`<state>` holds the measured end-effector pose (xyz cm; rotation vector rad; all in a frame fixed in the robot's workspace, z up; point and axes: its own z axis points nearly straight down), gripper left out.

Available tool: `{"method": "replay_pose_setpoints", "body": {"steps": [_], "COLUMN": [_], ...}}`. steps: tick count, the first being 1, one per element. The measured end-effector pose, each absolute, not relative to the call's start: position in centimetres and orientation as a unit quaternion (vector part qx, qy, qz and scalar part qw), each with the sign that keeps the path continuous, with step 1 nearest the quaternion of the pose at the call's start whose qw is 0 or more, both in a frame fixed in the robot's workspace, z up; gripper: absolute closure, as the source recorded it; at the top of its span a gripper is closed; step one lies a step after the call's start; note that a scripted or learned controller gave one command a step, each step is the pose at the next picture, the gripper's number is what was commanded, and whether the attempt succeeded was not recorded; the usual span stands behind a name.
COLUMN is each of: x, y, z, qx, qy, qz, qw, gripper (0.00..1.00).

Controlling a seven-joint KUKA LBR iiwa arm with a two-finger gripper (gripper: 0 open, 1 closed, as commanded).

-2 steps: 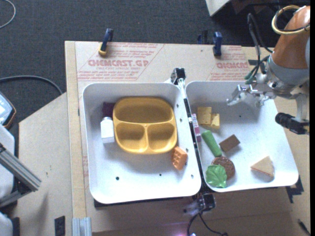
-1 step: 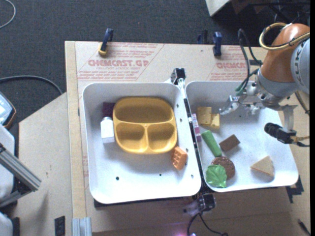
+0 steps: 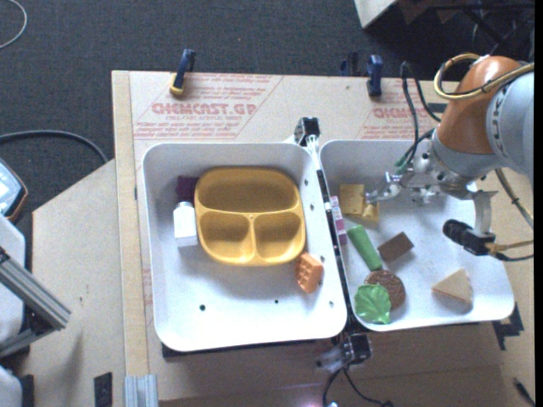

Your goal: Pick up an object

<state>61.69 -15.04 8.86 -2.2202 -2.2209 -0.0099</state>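
Left bin (image 3: 161,253): yellow tray (image 3: 249,216), orange block (image 3: 310,272).

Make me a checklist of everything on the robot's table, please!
Surface: two white bins side by side on a printed board.
Job's things: right bin holds a yellow block, green stick, brown square, brown round piece, green leaf shape and tan wedge.
Clutter: left bin holds a yellow divided tray, white bottle, dark purple item and orange block.
Grippers: gripper above the right bin, nothing seen held.
Cables: black cable on the floor.
Surroundings: dark carpet, clamps on the board.
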Motion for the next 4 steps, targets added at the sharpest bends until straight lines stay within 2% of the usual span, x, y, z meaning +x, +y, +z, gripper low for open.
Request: {"method": "replay_pose_setpoints", "body": {"steps": [1,2,3,4], "x": [62.0,62.5,62.6,62.7], "y": [-15.1,-15.0,-14.5,-14.5], "z": [10.4,14.8,21.2,22.6], "qx": [-0.707,-0.707,-0.706,-0.707], "qy": [-0.708,-0.707,-0.708,-0.708], "qz": [-0.0062,-0.0016,-0.0023,-0.0014], "qw": [-0.005,-0.003,-0.004,-0.003], "gripper": [1.0,1.0,1.0,1.0]}}
